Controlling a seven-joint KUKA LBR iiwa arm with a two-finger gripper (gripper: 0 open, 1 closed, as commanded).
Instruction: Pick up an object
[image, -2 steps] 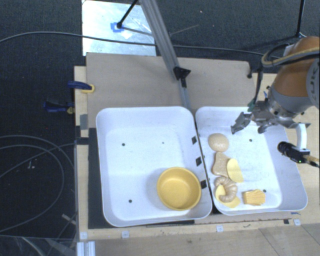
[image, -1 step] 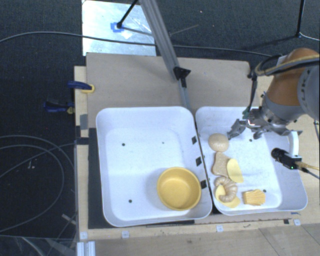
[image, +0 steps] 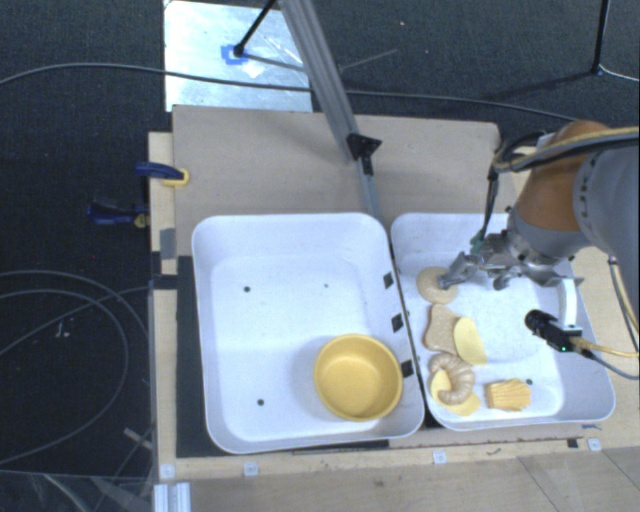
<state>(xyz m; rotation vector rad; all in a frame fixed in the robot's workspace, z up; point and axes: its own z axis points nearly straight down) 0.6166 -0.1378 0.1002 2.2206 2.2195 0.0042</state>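
My gripper (image: 464, 272) is low in the right bin (image: 590, 395), at its back left part, on the grey arm with an orange band (image: 552, 195). Its tip is right beside a round tan biscuit (image: 433, 286), touching or nearly touching its right edge. In front of that lie a tan toast slice (image: 439, 326), a yellow chip (image: 470, 340), a curled pale pastry (image: 455, 382) and a ridged yellow cracker (image: 508, 395). Nothing is visibly lifted off the bin floor.
A yellow bowl (image: 358, 376) sits at the front right of the left bin (image: 225, 300). A black cable end (image: 548, 328) hangs over the right bin's right side. A slanted grey pole (image: 335, 90) crosses the bench behind the bins.
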